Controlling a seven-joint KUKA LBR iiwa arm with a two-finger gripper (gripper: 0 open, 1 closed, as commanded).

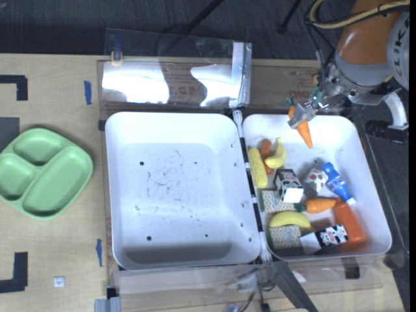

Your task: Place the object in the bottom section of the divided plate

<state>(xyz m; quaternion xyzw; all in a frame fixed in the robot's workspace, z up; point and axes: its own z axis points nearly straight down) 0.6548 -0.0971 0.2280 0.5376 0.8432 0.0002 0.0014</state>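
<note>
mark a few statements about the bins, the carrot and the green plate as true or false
1. The green divided plate lies on the bench left of both bins. True.
2. The orange carrot hangs between the fingers of the gripper, above the far end of the right bin. True.
3. The carrot already rests in the plate's large section. False: it is over the right bin, far from the plate.
4. The left bin holds the pile of toy food. False: the corn cob, bananas and other toys lie in the right bin.
5. A yellow banana lies beside the corn cob. True.
</note>
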